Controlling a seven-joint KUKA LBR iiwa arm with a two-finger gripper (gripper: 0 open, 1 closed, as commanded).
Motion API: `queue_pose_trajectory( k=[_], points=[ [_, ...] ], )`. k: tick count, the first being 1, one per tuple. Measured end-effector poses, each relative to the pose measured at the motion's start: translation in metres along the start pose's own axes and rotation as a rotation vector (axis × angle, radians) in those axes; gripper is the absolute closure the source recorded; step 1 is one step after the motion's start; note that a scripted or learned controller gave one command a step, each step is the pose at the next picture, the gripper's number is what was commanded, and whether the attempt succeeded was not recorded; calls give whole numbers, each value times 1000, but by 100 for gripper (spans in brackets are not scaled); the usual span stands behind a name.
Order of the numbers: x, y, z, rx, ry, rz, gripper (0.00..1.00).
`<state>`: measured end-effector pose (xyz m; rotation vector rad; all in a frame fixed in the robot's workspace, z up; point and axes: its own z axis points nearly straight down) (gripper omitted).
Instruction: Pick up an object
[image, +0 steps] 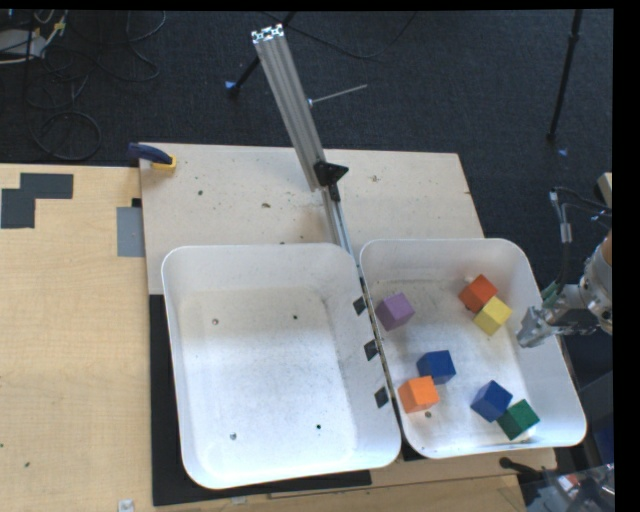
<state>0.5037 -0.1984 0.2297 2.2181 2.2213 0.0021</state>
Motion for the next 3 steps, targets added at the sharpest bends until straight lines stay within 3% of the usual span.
queue_pose_trajectory(
  k=[1, 3],
  points=[
    [-1, 1, -34, 1, 0, 0, 100],
    [103, 7, -40, 6, 4, -3, 100]
  ],
)
